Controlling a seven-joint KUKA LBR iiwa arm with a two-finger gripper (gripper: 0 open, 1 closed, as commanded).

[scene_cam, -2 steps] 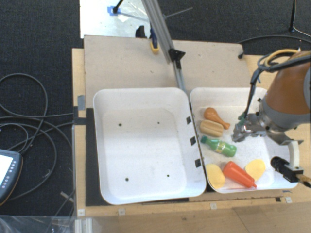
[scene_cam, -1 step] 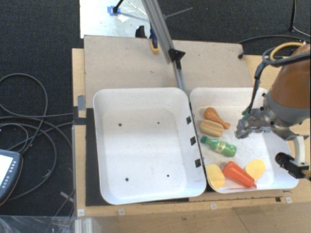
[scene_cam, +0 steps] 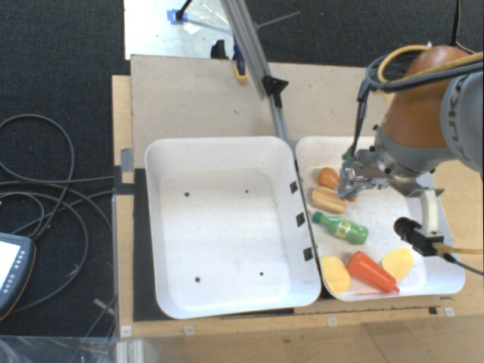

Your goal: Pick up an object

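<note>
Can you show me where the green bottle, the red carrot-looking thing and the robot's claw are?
green bottle (scene_cam: 342, 228): camera view, right bin, middle of its body.
red carrot (scene_cam: 370, 271): camera view, right bin, middle of its length.
gripper (scene_cam: 349, 187): camera view, above the right bin, at its fingertips.

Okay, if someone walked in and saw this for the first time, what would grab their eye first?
Probably the big grey and orange arm coming in from the right, with its tool low over the right bin. Next, the bright toy food clustered there: an orange carrot, a green bottle and a hot dog. The left bin is a plain white expanse beside it.
</note>
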